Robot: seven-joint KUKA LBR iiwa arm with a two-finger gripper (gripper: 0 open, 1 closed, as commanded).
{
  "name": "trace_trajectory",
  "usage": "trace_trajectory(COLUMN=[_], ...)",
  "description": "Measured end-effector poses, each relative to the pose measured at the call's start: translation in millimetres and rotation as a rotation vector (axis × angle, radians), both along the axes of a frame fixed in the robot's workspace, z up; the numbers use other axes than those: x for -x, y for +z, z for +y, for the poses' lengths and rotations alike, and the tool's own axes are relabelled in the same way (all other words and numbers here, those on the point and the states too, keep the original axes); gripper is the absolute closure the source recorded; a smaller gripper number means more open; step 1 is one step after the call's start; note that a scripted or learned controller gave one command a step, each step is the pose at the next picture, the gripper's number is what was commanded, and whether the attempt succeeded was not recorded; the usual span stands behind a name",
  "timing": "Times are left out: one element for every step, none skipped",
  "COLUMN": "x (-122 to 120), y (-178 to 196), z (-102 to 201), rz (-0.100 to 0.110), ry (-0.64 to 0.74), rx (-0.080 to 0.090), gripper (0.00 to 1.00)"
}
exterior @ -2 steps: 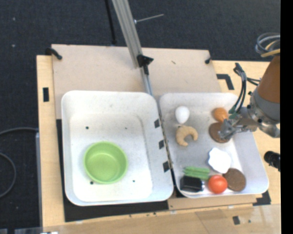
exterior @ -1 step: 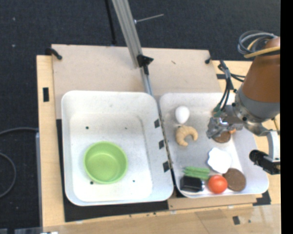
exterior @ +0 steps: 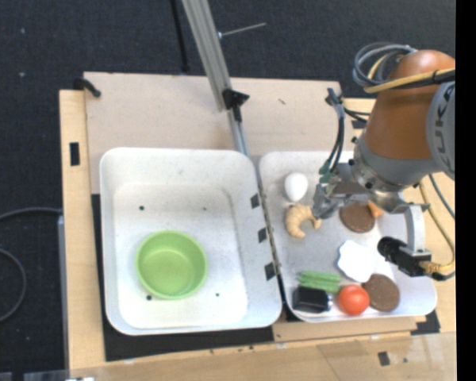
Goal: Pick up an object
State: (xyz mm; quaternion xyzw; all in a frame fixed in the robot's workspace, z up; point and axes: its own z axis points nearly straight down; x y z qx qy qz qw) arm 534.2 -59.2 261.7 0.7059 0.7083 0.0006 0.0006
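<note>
Reaching in from the right of the frame, the grey arm [exterior: 408, 125] with its orange band hangs over the upper part of the right bin [exterior: 428, 300], its gripper [exterior: 325, 201] pointing down just beside a tan croissant [exterior: 299, 221]. Whether the fingers are spread or pressed together cannot be made out, since the wrist hides most of them.

Centre right, the right bin holds the croissant, a white egg [exterior: 296, 186] just above it, a brown round disc [exterior: 357, 217] partly under the arm, a white flat piece [exterior: 357, 260], a green pod [exterior: 320, 279], a black block [exterior: 310, 298], a red tomato [exterior: 353, 299] and a second brown disc [exterior: 383, 292]. Lower left of centre, the left bin [exterior: 119, 173] holds a green bowl [exterior: 171, 264]. Both bins sit side by side on the desk [exterior: 159, 109].

A small orange thing beside the upper brown disc is too hidden to name.
</note>
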Motion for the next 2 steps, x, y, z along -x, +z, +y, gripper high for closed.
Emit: trace_trajectory(x=[-4, 1], y=[5, -4], z=[51, 107], rz=[-0.001, 0.001], ry=[0.005, 0.005], rx=[-0.001, -0.001], gripper=[1.00, 1.00])
